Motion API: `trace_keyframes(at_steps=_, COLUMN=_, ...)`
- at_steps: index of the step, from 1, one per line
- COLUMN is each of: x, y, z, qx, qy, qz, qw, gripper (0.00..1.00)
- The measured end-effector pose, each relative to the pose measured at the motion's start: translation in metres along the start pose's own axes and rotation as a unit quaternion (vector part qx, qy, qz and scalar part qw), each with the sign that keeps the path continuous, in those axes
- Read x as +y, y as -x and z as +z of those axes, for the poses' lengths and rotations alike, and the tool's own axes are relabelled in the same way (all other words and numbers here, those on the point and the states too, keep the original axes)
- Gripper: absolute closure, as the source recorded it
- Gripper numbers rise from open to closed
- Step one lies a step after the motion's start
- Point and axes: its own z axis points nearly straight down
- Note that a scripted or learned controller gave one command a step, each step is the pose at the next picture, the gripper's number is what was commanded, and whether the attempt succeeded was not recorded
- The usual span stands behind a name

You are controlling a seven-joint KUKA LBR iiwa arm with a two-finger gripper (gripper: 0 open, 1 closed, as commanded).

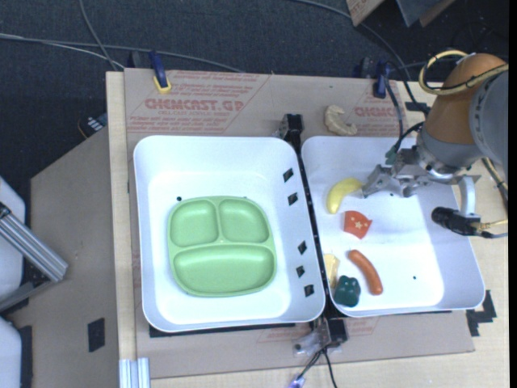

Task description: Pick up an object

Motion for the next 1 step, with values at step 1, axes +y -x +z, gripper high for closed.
trace_keyframes(at_steps=1, x=0.0009, y=-0.0004, z=-0.0122, qx=0.000, qy=0.001, qz=0.000, qw=1.0000, gripper=1.00)
